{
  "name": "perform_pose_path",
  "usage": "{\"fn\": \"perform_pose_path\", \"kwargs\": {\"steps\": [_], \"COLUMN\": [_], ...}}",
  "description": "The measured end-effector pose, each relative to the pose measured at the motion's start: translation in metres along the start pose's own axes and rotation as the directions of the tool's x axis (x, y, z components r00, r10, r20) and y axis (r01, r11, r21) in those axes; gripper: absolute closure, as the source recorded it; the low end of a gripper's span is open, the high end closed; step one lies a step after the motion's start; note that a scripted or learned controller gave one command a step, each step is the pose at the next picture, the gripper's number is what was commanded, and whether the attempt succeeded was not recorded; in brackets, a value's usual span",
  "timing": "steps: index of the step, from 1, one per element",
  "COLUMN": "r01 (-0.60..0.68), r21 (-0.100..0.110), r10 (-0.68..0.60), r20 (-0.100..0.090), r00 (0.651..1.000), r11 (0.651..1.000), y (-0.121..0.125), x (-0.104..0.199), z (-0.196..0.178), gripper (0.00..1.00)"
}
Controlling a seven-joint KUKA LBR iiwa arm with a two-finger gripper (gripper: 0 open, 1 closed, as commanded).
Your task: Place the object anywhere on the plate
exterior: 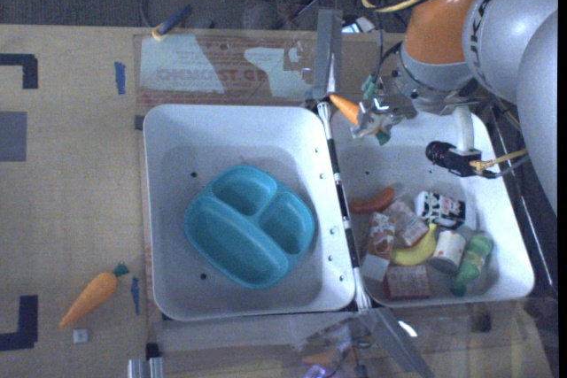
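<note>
Orange piece (344,108): a small carrot-looking toy, seen at the top of the divider between the two bins, just beside the gripper (376,121). It's taken to be the object here, though that's a guess.
Gripper state: can't be told from this angle, tbh. Whether the orange piece is actually held or just lying next to it can't be made out either.
Plate (250,226): blue, split into compartments, set in the middle of the left bin (168,128), nothing seen on it, so the placing is judged not yet done.
Handling: probably light hollow plastic, stiff, smooth and a bit slippery. Nothing fragile is expected.
Where to grab: best taken across the thick middle. On the tapered tip it could easily be squeezed out sideways.
Right bin (505,217): a pile of toy food is clustered at the near end, with a sausage (372,200), a banana (415,252) and a green bottle (471,261), well apart from the gripper.
Bench: a second carrot (89,297) is left outside the bins.
</note>
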State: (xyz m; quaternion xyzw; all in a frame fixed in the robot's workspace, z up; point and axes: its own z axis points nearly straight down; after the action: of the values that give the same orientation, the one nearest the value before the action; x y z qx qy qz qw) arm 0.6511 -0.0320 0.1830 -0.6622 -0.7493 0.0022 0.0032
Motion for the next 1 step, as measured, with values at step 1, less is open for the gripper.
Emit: {"fn": "perform_pose_path", "kwargs": {"steps": [1], "r01": [-0.023], "r21": [-0.006], "r10": [0.023], "r20": [0.001], "r00": [1.0], "r11": [1.0], "y": [-0.0786], "x": [0.0841], "z": [-0.0005], "gripper": [1.0]}}
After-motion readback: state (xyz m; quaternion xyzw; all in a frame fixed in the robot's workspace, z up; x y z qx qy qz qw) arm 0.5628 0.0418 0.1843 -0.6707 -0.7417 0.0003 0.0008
